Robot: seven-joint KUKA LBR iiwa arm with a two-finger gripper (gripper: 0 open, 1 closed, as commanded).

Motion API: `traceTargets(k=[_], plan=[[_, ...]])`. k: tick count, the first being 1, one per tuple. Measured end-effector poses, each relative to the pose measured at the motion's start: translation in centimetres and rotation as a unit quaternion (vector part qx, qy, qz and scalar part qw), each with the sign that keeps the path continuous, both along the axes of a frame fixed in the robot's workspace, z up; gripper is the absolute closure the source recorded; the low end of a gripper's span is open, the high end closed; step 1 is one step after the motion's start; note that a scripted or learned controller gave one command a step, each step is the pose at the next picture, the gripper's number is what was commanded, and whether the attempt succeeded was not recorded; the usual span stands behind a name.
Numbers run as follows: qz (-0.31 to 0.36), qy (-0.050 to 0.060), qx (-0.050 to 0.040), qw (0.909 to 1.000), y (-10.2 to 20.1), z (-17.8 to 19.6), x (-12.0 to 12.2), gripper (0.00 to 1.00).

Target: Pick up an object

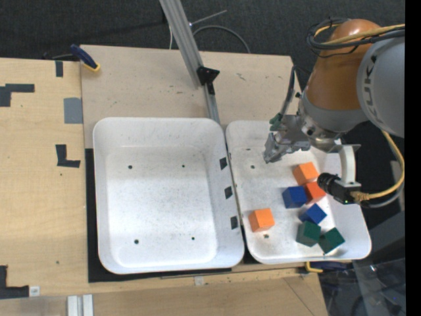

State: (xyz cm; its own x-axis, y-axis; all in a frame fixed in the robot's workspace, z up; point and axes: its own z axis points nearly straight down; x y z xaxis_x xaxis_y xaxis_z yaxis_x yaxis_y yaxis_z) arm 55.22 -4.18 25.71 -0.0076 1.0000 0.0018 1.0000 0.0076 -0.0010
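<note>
Two green blocks lie nearest, low in the right bin; the hand hovers above, finger state unclear; best descend squarely over the lone orange block.

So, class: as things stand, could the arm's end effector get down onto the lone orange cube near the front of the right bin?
Probably yes. The orange cube sits apart from the other blocks with bare bin floor around it, and the end effector hangs above the same shallow white bin, with nothing between them.

Metal pole slanting from top centre; blue-yellow clamp upper left; grey tape patch left; black mat under bins.
</note>
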Motion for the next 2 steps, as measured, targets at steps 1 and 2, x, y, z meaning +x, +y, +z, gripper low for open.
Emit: traceTargets(k=[1, 2], plan=[[-0.001, 0.0, -0.0007, 1.0, 4.4, -1.7, 2.3, 1.0], [0.0, 0.0, 0.0, 1.0, 9.9, -1.6, 4.4, 1.0]])
